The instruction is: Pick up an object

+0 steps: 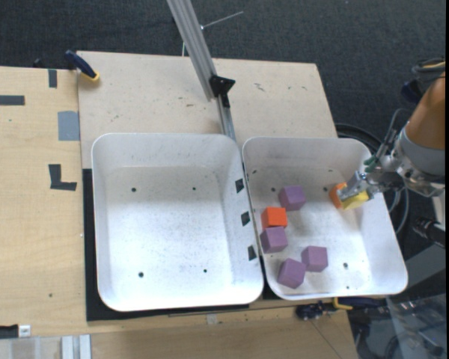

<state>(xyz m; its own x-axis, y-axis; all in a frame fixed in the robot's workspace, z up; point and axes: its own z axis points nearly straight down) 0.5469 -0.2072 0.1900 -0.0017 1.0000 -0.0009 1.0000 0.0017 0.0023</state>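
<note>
- Orange-and-yellow object [342, 196] clamped between the fingers of the gripper [352, 194], up at the right side of the right bin [374, 275].
- Nearest the camera: purple cube [291, 272] and, just beside it, another purple cube [314, 257], on the right bin's floor.
- Farther back: third purple cube [274, 238] touching an orange cube [275, 217]; beyond these, a fourth purple cube [292, 197].
- Left bin [105, 223] alongside, rims touching.
- Farthest: a metal rail [191, 32] slanting over the bench.

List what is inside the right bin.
The right bin holds four purple blocks and one orange block. The gripper hangs at its right side, hiding the floor beneath.
</note>
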